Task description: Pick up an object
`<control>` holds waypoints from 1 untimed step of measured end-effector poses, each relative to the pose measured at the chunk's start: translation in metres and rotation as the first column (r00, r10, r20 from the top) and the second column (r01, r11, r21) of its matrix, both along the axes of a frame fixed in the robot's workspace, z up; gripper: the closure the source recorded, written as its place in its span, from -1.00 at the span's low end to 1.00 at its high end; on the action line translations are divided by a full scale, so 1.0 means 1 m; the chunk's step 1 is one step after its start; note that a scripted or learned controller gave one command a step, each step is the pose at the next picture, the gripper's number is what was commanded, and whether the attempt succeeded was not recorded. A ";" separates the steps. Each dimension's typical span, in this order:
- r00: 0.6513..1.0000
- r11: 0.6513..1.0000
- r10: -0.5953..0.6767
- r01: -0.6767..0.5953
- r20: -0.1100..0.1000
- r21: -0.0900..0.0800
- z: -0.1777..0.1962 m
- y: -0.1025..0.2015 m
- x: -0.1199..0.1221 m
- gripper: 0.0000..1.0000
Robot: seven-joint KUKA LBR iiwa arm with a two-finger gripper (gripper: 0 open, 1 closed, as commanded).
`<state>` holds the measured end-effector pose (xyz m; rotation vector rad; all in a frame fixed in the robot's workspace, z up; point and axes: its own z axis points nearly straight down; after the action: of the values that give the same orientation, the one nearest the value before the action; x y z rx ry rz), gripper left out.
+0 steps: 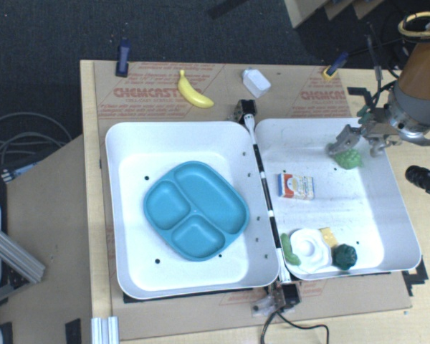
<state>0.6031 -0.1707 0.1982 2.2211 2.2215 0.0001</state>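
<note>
Green object (350, 159) partly behind fingers (342, 146)

tray (195, 210) in left bin (122, 192), box (295, 186) in right bin (394, 213)

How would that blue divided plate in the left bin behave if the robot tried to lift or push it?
The blue plate looks like rigid moulded plastic, so it would probably stay stiff and feel light. It lies flat and wide on the left bin, so a push would likely slide it, not tip it. Its smooth, low rim may be hard for a small gripper to pinch.
</note>
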 end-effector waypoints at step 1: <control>1.000 1.000 0.000 0.000 -0.001 0.000 -0.072 -0.026 0.038 -1.00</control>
<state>0.6409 -0.1971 0.1259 2.2218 2.2217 -0.0016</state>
